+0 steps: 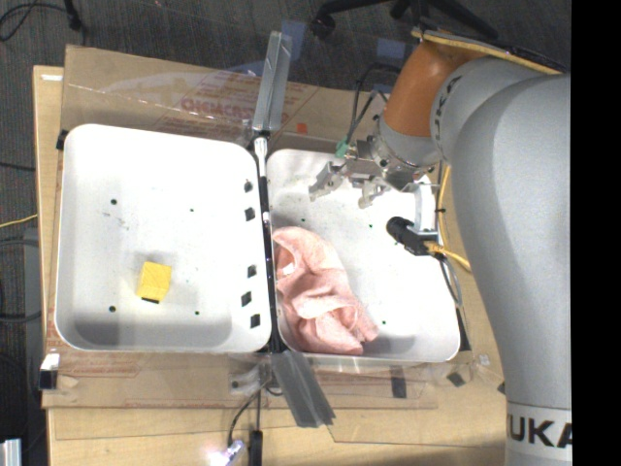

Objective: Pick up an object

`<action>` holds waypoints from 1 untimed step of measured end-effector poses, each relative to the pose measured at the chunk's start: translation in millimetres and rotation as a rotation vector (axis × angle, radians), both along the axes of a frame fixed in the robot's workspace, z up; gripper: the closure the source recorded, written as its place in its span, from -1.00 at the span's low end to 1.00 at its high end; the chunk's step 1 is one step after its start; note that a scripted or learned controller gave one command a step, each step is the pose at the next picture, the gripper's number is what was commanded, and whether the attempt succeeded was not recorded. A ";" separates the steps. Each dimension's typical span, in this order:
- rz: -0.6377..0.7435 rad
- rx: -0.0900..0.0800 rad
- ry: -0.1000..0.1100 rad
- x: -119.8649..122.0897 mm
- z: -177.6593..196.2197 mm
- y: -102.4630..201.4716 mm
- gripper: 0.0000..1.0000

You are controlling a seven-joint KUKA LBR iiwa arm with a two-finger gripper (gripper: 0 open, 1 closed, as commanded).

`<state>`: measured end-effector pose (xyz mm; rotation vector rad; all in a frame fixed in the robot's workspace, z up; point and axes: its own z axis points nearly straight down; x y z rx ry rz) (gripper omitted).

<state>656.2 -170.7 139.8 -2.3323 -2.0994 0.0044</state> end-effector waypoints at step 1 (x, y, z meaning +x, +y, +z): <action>-0.135 0.000 0.002 -27.0 -35.7 35.0 -1.00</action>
